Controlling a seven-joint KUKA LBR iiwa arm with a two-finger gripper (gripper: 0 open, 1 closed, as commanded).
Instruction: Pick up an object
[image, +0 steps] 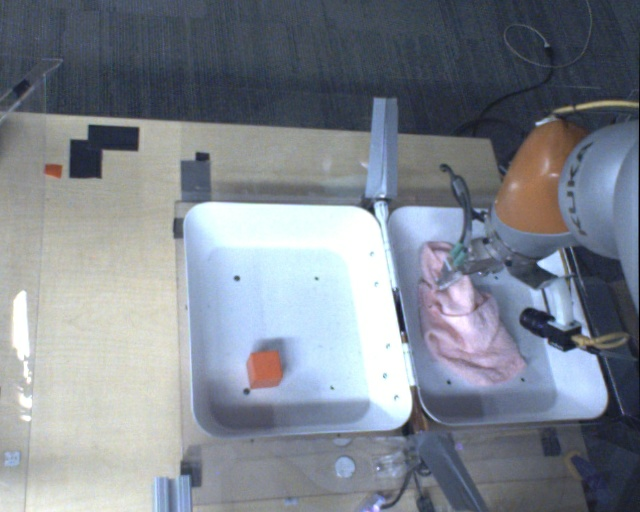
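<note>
Tool (458, 262) on pink cloth (465, 320) in rt bin (580, 400); orange block (265, 369) in lt bin (215, 300).

Grey arm (610, 190) w/ orange band (535, 190), blk cable.

Two shallow white bins sit side by side on the bench: the left bin (210, 300) at about nine o'clock of centre, the right bin (575, 390) at about three o'clock. One orange block (265, 369) lies in the left bin, toward its seven o'clock corner. One pink cloth (465, 325) lies crumpled in the right bin. One robot arm (560, 195) reaches in at two o'clock, carrying one gripper (458, 262) at the cloth's twelve o'clock end.
</note>
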